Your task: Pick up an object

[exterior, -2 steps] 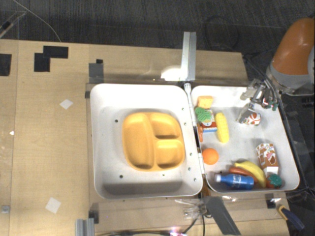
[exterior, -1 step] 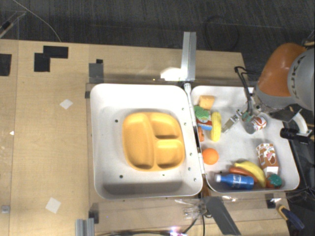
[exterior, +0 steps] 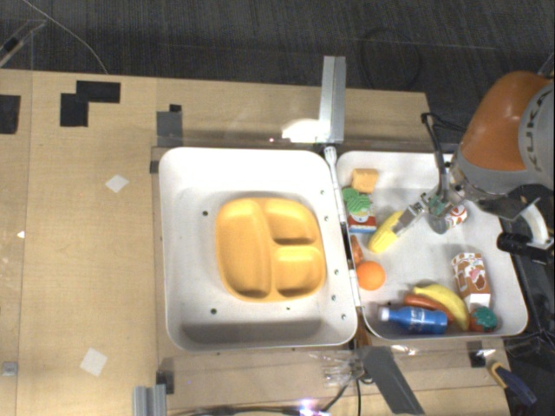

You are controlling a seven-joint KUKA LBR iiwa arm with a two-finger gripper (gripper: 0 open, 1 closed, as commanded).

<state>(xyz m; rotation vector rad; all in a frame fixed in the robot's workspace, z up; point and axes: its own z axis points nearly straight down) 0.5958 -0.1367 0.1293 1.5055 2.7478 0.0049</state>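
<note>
From above, the pincer (exterior: 431, 208) hangs low in the right bin (exterior: 512, 232) near its far edge, beside a yellow toy (exterior: 386, 231); whether it is clenched or released I cannot tell. The left bin (exterior: 182, 232) carries a yellow tray (exterior: 264, 245).

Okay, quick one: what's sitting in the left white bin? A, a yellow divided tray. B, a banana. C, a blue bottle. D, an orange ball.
A: the yellow divided tray lies in the middle of the left bin, while the blue bottle, orange ball and banana all lie in the right bin.
</note>
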